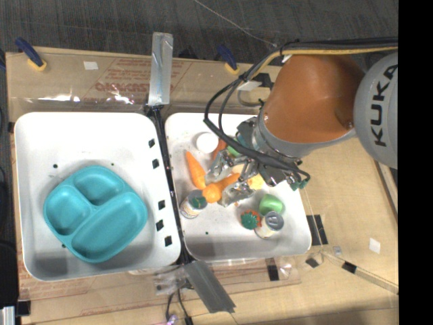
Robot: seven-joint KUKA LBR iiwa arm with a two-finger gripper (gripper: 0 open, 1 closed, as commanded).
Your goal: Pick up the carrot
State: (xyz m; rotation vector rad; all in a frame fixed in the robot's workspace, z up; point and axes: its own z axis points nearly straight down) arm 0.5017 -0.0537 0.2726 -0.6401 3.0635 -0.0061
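The carrot [195, 169] lies slanted in the left part of the right bin [193, 239], orange and tapered. My gripper [226, 181] hangs low over the middle of that bin, just right of the carrot, with its metal fingers [218, 172] down among the toys. A small orange ball-like piece [212, 193] sits at the fingertips. The carrot itself lies beside the fingers, not between them. The arm's orange band [308, 97] covers the bin's right rear.
A teal divided plate [95, 212] lies in the left bin [34, 141]. Around the gripper in the right bin sit a white cup [206, 142], a green piece [270, 204], a small jar [273, 222], a red-and-green piece [249, 218] and a round item [195, 200]. Black cables [223, 103] loop above.
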